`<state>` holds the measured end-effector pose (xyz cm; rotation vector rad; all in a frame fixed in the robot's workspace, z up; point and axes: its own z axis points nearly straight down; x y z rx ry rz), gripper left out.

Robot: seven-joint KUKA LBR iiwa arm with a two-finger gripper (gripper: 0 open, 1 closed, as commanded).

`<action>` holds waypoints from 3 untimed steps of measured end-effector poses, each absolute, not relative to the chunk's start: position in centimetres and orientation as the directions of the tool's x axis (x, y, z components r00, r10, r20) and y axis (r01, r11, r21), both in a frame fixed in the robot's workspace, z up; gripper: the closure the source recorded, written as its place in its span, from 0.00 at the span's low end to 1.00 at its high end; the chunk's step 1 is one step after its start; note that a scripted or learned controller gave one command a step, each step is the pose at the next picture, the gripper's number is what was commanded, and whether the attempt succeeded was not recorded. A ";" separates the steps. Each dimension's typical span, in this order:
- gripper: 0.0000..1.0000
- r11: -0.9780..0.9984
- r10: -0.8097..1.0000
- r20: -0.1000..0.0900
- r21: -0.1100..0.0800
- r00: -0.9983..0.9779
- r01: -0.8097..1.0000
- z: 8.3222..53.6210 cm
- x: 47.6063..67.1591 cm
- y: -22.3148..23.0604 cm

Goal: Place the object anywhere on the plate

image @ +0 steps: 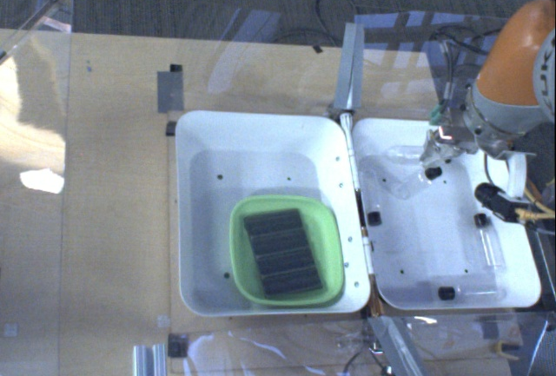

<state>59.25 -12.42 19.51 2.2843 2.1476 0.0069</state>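
A green plate [327, 231] with rounded corners sits in the front half of the left white bin [200, 192]. A dark grey ridged block [280, 253] lies flat on the plate, reaching from its back left toward its front right. My gripper [437, 153] hangs over the back of the right bin [417, 270], well to the right of the plate and apart from the block. Nothing shows in its grasp.
A clear plastic item [395, 168] lies in the right bin just left of the gripper, and a clear tube [491, 248] lies near that bin's right wall. A raised divider [356, 192] separates the bins. Cables [512, 207] hang beside the wrist.
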 end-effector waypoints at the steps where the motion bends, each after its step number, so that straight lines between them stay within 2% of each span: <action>1: 1.00 -0.043 0.999 0.000 0.015 0.043 0.999 9.0 53.6 -10.1; 2: 1.00 -0.099 0.995 0.001 0.007 0.099 0.995 18.6 48.9 -2.3; 3: 1.00 0.056 0.998 0.001 0.005 -0.056 0.998 18.5 48.8 3.1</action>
